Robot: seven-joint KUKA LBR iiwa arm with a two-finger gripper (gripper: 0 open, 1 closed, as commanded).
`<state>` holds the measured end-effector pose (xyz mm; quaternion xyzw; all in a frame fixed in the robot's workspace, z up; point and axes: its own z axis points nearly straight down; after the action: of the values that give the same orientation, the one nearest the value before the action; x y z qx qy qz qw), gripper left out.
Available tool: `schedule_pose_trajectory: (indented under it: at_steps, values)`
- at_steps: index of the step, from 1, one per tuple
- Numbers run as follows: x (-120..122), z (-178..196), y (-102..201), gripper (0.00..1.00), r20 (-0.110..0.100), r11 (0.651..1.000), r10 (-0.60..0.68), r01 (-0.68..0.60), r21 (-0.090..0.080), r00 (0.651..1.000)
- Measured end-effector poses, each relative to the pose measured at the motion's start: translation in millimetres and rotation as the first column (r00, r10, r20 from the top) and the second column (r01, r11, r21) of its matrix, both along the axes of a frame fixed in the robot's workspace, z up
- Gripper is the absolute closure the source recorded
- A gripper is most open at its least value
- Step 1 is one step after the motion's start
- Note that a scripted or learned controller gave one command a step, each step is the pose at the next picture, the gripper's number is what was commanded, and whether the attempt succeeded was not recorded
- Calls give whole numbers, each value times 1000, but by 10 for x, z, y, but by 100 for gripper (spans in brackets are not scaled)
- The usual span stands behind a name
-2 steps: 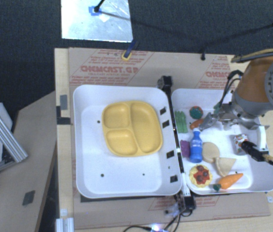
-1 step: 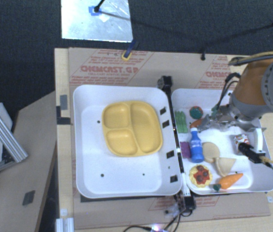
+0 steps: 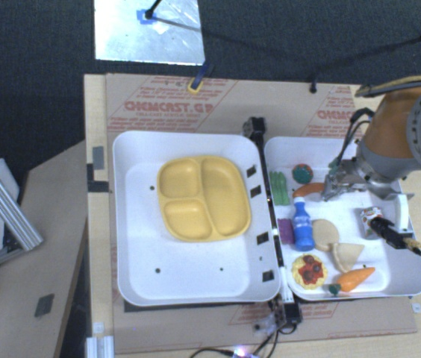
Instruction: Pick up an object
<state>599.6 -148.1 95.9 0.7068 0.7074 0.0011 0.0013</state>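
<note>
Beside blue bottle [image 3: 302, 226], toward arm: gripper [image 3: 332, 187] low over orange sausage [image 3: 309, 189]; jaw state cannot tell. Step: approach. Next: descend, clamp, lift.

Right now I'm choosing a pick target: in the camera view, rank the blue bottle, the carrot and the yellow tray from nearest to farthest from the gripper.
1. Blue bottle, just left of the gripper, in the right bin.
2. Carrot, at that bin's near edge.
3. Yellow tray, in the left bin.
</note>
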Motion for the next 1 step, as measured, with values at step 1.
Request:
schedule_pose_trajectory:
  at_steps: [1]
  values:
    - [-52, 611, 34, 100, 2, 1000, 2, -2, -1, 1000]
